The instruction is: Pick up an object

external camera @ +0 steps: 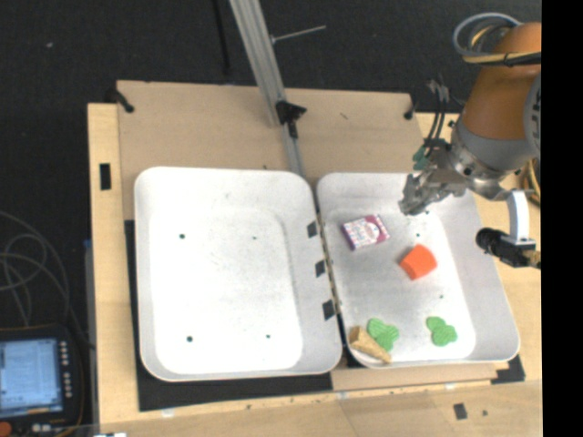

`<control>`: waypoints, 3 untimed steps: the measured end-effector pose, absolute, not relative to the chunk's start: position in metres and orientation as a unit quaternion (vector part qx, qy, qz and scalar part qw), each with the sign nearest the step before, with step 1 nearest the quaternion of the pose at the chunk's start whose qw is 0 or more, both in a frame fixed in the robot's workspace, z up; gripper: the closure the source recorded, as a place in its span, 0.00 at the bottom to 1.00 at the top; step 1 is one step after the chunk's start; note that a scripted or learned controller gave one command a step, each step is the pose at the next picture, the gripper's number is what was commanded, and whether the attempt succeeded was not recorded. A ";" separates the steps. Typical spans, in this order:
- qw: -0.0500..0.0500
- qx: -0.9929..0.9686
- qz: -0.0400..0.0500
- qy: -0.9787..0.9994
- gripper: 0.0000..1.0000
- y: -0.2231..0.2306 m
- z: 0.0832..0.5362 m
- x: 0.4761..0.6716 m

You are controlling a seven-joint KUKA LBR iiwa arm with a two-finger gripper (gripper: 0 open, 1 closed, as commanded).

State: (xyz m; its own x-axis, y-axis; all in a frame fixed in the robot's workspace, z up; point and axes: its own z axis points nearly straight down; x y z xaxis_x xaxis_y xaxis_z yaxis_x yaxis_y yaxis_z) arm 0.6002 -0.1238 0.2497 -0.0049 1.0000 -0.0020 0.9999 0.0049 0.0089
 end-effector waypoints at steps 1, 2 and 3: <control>0.002 0.706 0.001 0.708 1.00 -0.125 0.272 0.601; 0.000 0.705 0.000 0.709 1.00 -0.076 0.258 0.589; 0.000 0.705 0.001 0.710 1.00 -0.020 0.257 0.581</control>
